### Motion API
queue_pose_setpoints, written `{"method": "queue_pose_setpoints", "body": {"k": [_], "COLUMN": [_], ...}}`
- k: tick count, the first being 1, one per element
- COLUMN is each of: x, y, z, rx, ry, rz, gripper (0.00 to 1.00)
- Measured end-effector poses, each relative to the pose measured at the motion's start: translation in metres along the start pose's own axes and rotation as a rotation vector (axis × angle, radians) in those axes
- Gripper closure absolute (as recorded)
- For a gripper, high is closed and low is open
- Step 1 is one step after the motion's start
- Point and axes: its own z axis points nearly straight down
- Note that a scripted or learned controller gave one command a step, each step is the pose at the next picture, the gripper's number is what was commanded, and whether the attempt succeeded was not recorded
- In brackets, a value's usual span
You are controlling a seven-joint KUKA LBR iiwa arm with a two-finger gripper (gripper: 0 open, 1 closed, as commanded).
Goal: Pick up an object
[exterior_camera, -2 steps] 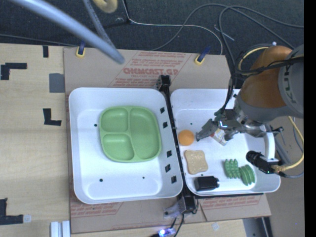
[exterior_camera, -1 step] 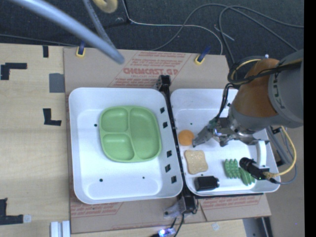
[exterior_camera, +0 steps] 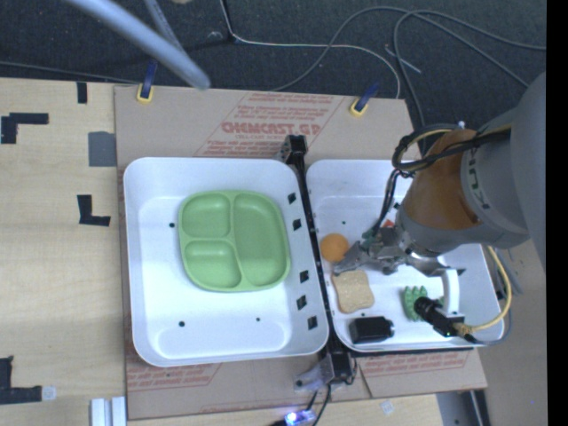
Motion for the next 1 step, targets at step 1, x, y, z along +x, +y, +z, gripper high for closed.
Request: {"method": "queue_pose_setpoints", "body": {"k": [1], "x": [0.0021], "y": [0.0014], "z": [-0.0135], "rx": [-0.003], "ry": [0.004], "rz": [-0.003], "gripper": [1.00]}}
